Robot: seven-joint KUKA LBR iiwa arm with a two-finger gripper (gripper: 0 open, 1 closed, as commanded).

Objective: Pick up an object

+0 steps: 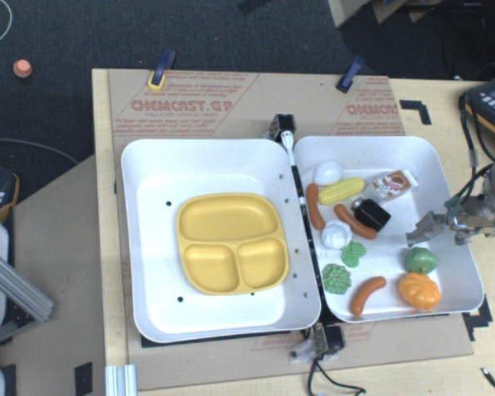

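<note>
The right bin [445, 159] holds several toy foods: a yellow corn cob [341, 190], a black block [371, 214], a red-and-white packet [392, 184], two white balls [327, 172], orange sausages [368, 294], green broccoli pieces [337, 279], a green round fruit [421, 260] and an orange fruit [419, 290]. My gripper [437, 235] hangs over the bin's right side, just above the green fruit. It stands open with nothing between its fingers.
The left bin [148, 221] carries a yellow divided plate [231, 242]. Both bins rest on a brown board [231, 97] held by clamps at the back. Cables and dark equipment [487, 110] sit at the right edge.
</note>
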